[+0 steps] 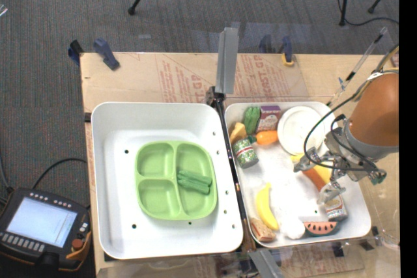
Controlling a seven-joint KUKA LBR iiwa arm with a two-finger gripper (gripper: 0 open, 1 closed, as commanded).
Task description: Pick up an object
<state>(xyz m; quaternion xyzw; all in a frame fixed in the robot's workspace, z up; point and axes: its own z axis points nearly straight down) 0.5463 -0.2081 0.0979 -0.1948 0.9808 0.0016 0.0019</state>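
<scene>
Bins sit side by side on the plywood tabletop [169, 78] in the camera view. The left shallow white plastic bin [111, 140] holds a light green compartment tray [174, 180], and a dark green bean-like piece [194, 181] lies across its right-hand compartments. The right shallow white plastic bin [284, 174] is crowded: a round white plate [298, 128] at the back, a green pepper-shaped toy [251, 119] beside a small purple-and-white carton [269, 118], an orange carrot-like piece [266, 137], a small green-labelled can [245, 152], a yellow banana [264, 205], a brown bread slice [262, 230] at the front edge, and a red watermelon wedge [320, 228]. The grey arm with its orange band [379, 111] reaches in from the right, and the pincer [324, 176] hangs low over the right bin's right half. One finger [306, 162] points left and another [332, 193] points down toward a small white-labelled carton [335, 208]; an orange block [316, 176] lies just beneath them. Whether the pincer grips anything, or how wide it stands, I cannot tell.
</scene>
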